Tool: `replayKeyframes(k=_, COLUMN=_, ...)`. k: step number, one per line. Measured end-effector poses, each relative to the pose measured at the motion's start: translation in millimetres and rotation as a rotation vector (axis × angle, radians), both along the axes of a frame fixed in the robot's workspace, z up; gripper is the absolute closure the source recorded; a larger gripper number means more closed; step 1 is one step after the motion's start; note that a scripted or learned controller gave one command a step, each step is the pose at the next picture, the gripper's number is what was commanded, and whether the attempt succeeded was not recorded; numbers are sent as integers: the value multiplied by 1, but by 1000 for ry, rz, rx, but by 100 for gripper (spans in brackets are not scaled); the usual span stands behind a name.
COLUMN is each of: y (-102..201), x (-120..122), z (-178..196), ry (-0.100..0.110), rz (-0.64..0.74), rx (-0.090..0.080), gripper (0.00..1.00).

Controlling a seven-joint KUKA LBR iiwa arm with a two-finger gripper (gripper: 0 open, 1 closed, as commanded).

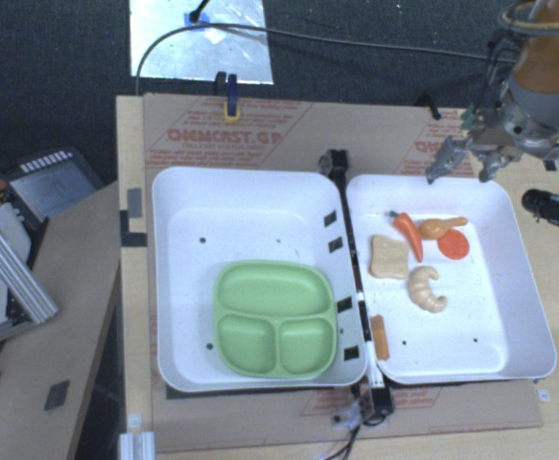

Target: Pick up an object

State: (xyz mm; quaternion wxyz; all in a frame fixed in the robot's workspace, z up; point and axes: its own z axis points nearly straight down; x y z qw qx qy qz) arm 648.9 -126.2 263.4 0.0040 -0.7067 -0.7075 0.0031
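1. The gripper [464,162] hangs at the upper right of the frame, above the far rim of the right bin [524,286], its two fingers spread apart and holding nothing.
2. In the right bin's upper middle lie a red pepper [409,235], an orange carrot-like piece [443,225] and a red slice [454,245], close together.
3. Just below them sit a bread slice [388,257] and a croissant [427,288].
4. A small orange stick [380,337] lies by the bin's lower left wall.
5. The left bin [245,199] holds a green divided tray [275,318] in its lower half.
6. Both bins rest on a cardboard-covered surface [260,132].
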Motion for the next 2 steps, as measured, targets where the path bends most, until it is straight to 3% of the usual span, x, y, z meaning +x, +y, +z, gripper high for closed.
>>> replayKeyframes(k=1, y=0, x=2, z=8, ry=-12, rz=2, rx=-2, gripper=0)
replayKeyframes(k=2, y=-3, x=5, z=-54, ry=-8, rz=1, rx=-2, gripper=0)
